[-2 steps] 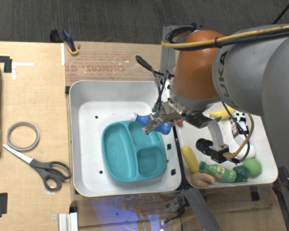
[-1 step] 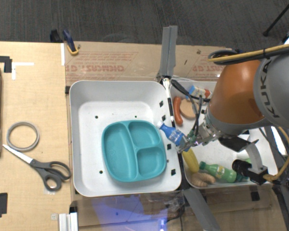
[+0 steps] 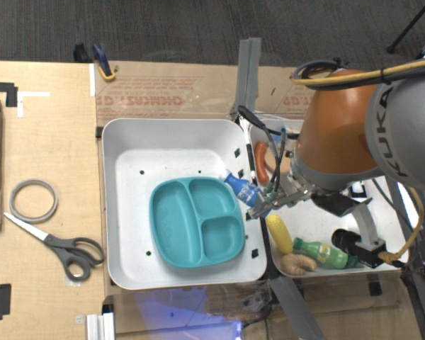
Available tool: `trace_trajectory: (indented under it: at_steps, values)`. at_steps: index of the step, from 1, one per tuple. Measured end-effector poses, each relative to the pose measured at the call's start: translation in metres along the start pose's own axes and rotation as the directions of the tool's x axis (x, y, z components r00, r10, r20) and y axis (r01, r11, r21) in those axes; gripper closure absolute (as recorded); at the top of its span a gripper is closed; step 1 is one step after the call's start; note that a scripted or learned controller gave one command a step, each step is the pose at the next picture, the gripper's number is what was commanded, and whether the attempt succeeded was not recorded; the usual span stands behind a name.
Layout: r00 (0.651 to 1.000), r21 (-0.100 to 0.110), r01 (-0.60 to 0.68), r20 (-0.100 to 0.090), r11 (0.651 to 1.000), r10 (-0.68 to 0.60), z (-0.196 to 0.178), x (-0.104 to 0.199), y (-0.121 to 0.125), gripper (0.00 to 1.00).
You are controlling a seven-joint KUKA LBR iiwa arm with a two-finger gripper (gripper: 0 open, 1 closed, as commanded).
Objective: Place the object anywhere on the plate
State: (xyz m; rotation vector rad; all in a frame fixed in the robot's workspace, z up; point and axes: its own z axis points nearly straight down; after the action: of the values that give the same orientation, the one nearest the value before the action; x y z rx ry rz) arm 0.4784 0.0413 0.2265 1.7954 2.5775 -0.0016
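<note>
My gripper (image 3: 258, 198) hangs just off the plate's right edge, over the seam between the left bin (image 3: 120, 190) and the right bin (image 3: 326, 222). The teal plate (image 3: 197, 222) lies flat in the left bin, three compartments, all bare as far as I can see.

A small blue object (image 3: 235, 184) sits at my fingertips, touching or nearly touching the plate's upper right rim. It looks pinched between my fingers, narrow grip, though the clutter of cables there makes me less than sure (I would call it held, not certain). Its long axis runs on a slant, from up-left of the plate's corner down toward my wrist.

So the relation that matters: the plate lies to the left of my gripper and slightly below in the view, right beside it. The nearest compartment is the small one on the plate's right side. I judge a short shift leftward over the rim would put the blue object above it, then a release.

Right of the plate, in the right bin, lie a corn cob (image 3: 279, 233), a green bottle (image 3: 323, 253) and a ginger root (image 3: 296, 263), none of them in my way.
</note>
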Motion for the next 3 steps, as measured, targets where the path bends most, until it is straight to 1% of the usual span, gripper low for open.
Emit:
trace_trajectory:
  at_steps: [1,2,3]
  values:
    - [0.954,0.002,-0.3,0.001,0.954,0.3,-0.009,-0.046,-0.01,1.0]
    - [0.987,0.002,-0.159,0.001,0.987,0.159,-0.02,0.022,0.008,1.0]
    - [0.914,0.004,-0.405,0.002,0.914,0.405,-0.015,0.033,0.011,1.0]
